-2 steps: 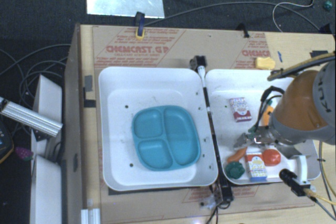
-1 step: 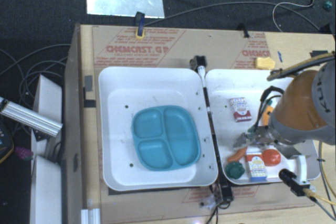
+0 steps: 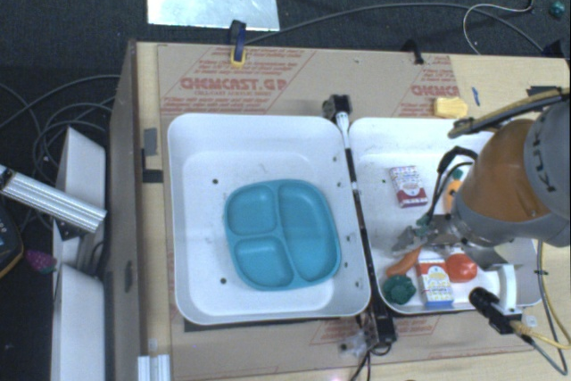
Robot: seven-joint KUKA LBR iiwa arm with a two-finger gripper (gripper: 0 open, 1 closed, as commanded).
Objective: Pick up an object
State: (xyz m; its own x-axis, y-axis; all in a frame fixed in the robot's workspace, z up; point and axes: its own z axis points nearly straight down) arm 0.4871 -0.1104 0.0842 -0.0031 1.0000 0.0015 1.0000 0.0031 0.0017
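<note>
My gripper (image 3: 417,235) is low in the right bin (image 3: 375,138), over the clutter by the front wall — carrot (image 3: 403,262) just below it, green lump (image 3: 398,287) and small carton (image 3: 435,284) nearby. Grip state: can't tell. Blue divided plate (image 3: 281,232) sits alone in left bin (image 3: 192,138) — not my target, I'd judge.

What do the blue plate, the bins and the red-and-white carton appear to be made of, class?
Plate: probably moulded plastic, with an even blue colour, soft sheen and pressed compartments.
Bins: likely thin formed plastic, smooth white with rounded corners.
Carton: apparently printed card, flat-sided and matte.
</note>
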